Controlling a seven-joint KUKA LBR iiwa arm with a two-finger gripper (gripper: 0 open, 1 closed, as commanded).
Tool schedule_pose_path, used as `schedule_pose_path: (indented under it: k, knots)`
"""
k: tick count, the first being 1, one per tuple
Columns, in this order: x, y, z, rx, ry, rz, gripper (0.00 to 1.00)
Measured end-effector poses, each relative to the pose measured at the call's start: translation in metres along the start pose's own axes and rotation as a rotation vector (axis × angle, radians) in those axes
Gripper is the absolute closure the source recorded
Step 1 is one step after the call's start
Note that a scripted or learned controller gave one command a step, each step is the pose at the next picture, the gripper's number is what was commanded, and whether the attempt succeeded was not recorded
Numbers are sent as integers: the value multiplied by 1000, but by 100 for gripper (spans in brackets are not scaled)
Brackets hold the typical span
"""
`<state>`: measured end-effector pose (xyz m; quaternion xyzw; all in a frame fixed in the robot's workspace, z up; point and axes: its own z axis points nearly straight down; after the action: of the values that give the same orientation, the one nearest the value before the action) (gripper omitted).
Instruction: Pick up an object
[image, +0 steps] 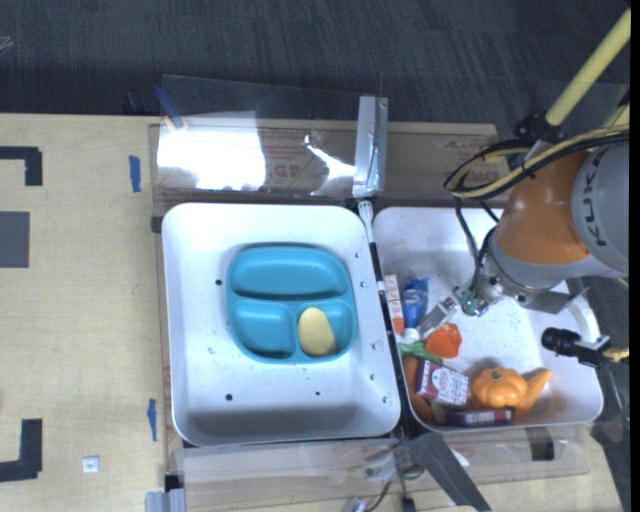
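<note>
We see small pumpkin (499, 386) nearest us, just below gripper (447, 312) in right bin (580, 405). Red packet (441, 383) and orange carrot-like toy (443, 342) sit right under gripper; we cannot tell its state. Left of gripper, blue tray (262, 300) in left bin (190, 300) holds yellow lemon (316, 330).

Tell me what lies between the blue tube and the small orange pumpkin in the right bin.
In the camera view, an orange-red toy and a dark red packet lie between the blue tube and the pumpkin.
</note>
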<state>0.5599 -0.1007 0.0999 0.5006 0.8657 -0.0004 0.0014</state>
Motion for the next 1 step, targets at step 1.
schedule_pose_path:
  k: [1]
  knots:
    - [0, 0, 1, 1, 0, 1, 0]
